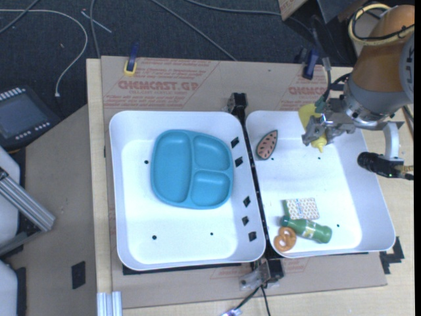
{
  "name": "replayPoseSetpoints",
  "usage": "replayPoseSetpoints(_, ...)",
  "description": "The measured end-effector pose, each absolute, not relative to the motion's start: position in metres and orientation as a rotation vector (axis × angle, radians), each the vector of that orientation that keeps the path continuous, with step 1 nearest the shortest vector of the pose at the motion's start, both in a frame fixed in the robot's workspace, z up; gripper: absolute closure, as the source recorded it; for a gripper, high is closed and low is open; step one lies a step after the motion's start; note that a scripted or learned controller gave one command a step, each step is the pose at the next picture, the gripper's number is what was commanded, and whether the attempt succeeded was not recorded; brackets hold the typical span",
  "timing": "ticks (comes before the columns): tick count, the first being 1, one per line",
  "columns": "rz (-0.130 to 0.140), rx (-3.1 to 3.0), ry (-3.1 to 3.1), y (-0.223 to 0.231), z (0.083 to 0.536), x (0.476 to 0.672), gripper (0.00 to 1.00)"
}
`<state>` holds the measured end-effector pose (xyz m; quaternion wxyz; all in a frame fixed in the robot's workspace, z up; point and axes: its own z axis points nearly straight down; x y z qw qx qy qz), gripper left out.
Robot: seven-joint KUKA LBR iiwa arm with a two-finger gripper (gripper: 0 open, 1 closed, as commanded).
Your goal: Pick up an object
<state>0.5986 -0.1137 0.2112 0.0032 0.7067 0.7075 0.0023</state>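
Claw over yellow object (right bin) — grip unclear, object's axis perhaps upright.

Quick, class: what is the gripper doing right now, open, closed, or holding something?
Gripper: over the right bin, close around a yellow object; whether it is open, shut or gripping cannot be told.

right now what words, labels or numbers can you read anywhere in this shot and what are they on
"CHEMCAST GP", in red, large, on the tan paper-faced board under the two white bins, above the left one.
The same red print, partly covered, on that board above the right bin; not fully readable.
Smaller red lines around both prints: too blurred to read.
Small patterned card in the right white bin: no legible text.
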Motion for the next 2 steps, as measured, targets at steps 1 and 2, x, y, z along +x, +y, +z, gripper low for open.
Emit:
replayPoseSetpoints(1, 0.008, 2.216, 2.218, -0.114, 0.271, 0.591, 1.00)
replayPoseSetpoints(2, -0.001, 2.219, 2.229, -0.062, 0.253, 0.586, 1.00)
